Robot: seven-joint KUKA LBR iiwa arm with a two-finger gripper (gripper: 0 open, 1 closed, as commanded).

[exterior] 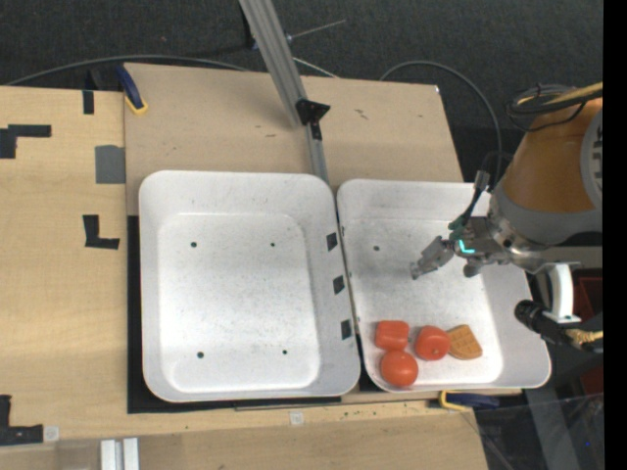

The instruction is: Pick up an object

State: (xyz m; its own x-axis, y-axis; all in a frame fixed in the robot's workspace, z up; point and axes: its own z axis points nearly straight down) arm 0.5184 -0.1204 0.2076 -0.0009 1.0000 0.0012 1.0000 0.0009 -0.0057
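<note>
Three red pieces lie at the front of the right bin (411, 213): a red block (392, 334), a red round piece (432, 343) and another red round piece (399, 368) at the front rim. An orange-tan piece (464, 342) rests beside them on the right. My gripper (444, 268) hangs over the middle right of this bin, behind the pieces and apart from them. Its fingers are spread open with nothing between them.
The left bin (235, 282) sits next to the right one, with black clips along the shared rim. A slanted metal pole (279, 57) comes down to the bins' back junction. Black tape marks lie on the wooden bench at the left.
</note>
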